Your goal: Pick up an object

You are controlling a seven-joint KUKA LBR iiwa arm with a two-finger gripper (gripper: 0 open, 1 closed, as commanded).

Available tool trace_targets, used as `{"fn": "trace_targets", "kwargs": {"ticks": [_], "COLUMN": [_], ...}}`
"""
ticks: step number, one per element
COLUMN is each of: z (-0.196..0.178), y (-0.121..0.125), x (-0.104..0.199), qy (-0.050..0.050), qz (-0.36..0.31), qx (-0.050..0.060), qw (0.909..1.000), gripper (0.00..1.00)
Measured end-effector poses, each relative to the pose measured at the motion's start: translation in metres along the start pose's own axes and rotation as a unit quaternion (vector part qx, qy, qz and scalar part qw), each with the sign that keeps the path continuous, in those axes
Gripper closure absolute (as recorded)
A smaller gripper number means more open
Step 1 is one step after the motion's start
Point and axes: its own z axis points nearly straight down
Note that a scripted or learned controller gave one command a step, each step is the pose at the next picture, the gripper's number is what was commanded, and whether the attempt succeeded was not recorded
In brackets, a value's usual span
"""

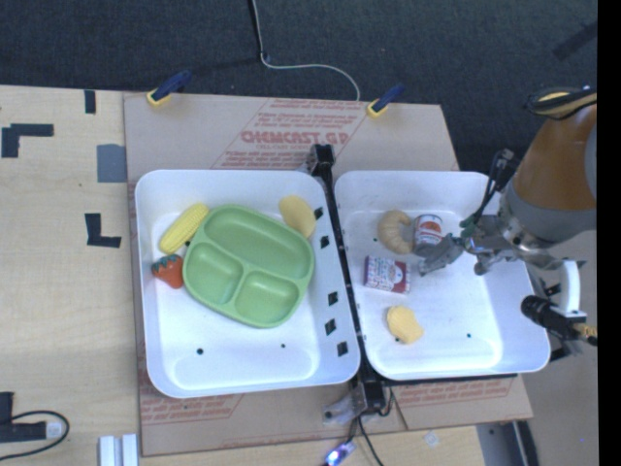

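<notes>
From above, the gripper (439,253) hovers in the right bin (485,357), just beside a small can (429,230) lying near a bagel (395,230). Jaw state: cannot tell. The can looks rigid, light and smooth; grip across its sides. Its label is unreadable. Cardboard (281,134) underneath carries faint red print.
</notes>
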Motion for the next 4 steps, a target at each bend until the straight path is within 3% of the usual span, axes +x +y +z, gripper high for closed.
{"fn": "trace_targets", "kwargs": {"ticks": [1,2,3,4], "z": [0.109,0.105,0.096,0.0], "y": [0.046,0.102,0.1,0.033], "x": [0.026,0.059,0.057,0.126], "qy": [0.0,0.001,0.0,0.002], "qz": [-0.001,-0.002,-0.001,-0.003], "qx": [-0.002,0.0,0.0,-0.002], "qw": [1.0,1.0,1.0,1.0], "gripper": [0.0,0.0,1.0,1.0]}}
